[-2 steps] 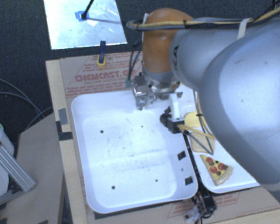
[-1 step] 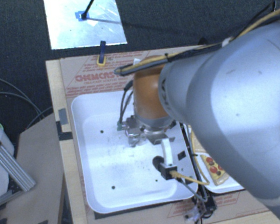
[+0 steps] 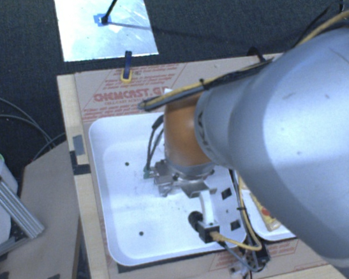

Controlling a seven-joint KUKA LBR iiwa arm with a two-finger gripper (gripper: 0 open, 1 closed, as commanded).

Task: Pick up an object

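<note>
Hand (image 3: 175, 184): low over left bin (image 3: 125, 200), towards its right side; open or closed cannot be told. Candidate: yellow-and-red packet (image 3: 266, 212), right bin (image 3: 283, 232), partly under arm. Advice: shift right, centre over packet, descend straight

White bin (image 3: 122, 201) looks like smooth, slightly glossy plastic, sitting on matt brown cardboard (image 3: 172, 78) with red print. The arm (image 3: 305, 149) has a smooth satin grey shell with a shinier orange band (image 3: 183, 134), and the floor (image 3: 7, 49) is rough dark carpet with a reflective metal sheet (image 3: 107, 26) on it. Yellow packet (image 3: 266, 213) seems like a printed wrapper, can't tell the finish.
</note>
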